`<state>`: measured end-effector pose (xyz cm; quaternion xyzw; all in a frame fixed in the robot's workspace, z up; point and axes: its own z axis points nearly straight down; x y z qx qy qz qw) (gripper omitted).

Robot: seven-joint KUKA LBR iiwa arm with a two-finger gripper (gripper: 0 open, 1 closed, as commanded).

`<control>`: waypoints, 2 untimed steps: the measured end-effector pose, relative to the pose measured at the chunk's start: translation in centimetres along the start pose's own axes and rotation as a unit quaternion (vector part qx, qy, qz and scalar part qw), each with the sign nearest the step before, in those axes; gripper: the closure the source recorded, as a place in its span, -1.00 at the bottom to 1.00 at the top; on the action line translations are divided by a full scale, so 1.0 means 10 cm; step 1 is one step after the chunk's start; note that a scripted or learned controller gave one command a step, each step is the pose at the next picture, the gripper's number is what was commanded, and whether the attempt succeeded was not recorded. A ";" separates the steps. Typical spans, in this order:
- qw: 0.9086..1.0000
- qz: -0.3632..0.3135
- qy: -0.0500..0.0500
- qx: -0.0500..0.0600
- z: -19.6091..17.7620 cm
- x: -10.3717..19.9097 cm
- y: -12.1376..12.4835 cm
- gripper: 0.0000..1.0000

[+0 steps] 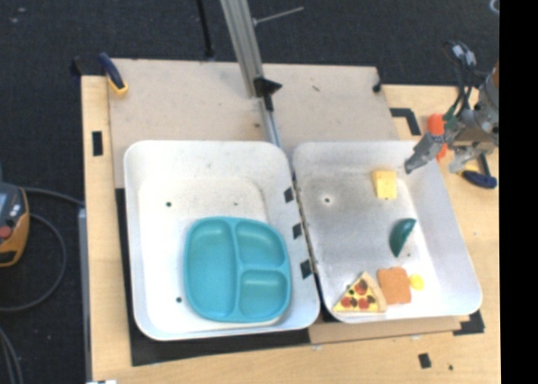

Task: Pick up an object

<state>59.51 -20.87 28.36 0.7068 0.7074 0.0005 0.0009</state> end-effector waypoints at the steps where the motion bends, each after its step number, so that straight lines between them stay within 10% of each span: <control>1: 1.000 0.000 0.000 0.002 0.62 0.04 0.03 -1.00; 2: 1.000 -0.001 0.000 0.002 1.18 0.12 0.06 -1.00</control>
